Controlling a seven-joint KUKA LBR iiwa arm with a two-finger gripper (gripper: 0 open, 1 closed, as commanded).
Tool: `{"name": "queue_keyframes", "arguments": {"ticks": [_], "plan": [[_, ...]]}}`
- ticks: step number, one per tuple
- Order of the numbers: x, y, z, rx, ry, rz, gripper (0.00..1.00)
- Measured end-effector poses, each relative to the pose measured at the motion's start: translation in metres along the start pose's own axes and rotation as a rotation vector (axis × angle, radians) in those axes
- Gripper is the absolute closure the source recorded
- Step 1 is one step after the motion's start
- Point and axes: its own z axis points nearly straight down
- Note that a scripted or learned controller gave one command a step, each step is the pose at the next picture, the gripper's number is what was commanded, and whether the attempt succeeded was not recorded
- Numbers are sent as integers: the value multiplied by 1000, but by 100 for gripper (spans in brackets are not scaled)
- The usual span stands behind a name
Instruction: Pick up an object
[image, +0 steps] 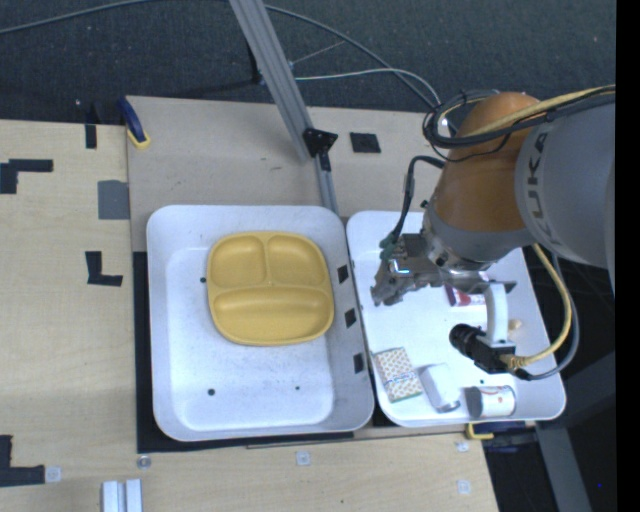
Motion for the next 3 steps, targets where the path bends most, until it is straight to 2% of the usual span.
{"name": "queue_keyframes", "arguments": {"ticks": [2, 3], "plan": [[105, -20, 21, -1, -1, 1, 100], [103, -19, 21, -1, -2, 4, 0]]}}
